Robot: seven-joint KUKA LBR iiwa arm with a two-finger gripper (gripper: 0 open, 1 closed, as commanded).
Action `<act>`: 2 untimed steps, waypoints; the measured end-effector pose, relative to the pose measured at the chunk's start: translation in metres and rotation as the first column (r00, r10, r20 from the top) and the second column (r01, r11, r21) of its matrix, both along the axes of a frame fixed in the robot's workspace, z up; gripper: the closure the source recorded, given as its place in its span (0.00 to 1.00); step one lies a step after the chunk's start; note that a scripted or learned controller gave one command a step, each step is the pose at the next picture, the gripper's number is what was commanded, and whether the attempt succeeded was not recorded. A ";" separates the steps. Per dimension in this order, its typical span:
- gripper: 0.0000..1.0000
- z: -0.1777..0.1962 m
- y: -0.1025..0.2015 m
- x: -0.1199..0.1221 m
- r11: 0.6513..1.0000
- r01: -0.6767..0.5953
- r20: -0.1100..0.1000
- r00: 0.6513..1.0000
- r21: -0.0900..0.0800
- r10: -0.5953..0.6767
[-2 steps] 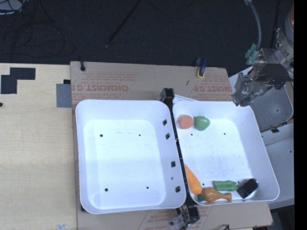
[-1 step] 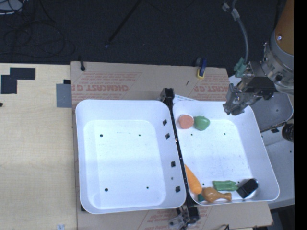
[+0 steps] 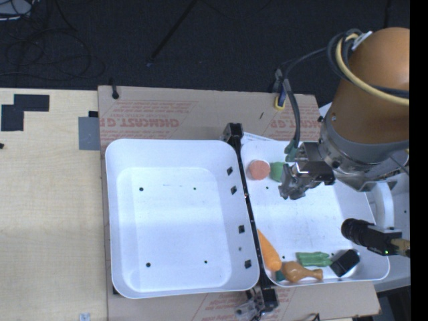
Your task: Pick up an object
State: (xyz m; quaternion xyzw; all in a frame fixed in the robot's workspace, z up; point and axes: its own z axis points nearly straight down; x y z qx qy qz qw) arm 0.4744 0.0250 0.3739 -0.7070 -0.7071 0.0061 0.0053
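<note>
Pink round toy (image 3: 258,170) is sitting just left of the gripper (image 3: 291,190), w/ a green piece (image 3: 277,171) between; gripper's state — can't tell. Should be centring over it before descending.

Two white bins are set side by side on a cardboard sheet (image 3: 174,112) printed with red lettering; the left bin (image 3: 174,223) and right bin (image 3: 314,223) are joined by a black divider strip (image 3: 242,199). The cardboard is laid on a light wooden bench (image 3: 47,206). Dark grey patches (image 3: 87,132) are seen on the bench. Cables (image 3: 40,39) are strewn over the dark floor behind.
</note>
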 end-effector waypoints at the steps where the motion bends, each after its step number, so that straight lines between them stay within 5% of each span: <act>1: 1.00 0.022 0.104 0.031 1.000 -0.010 0.015 1.000 0.003 0.010; 2: 1.00 0.031 0.097 0.031 1.000 0.002 0.010 1.000 -0.001 -0.002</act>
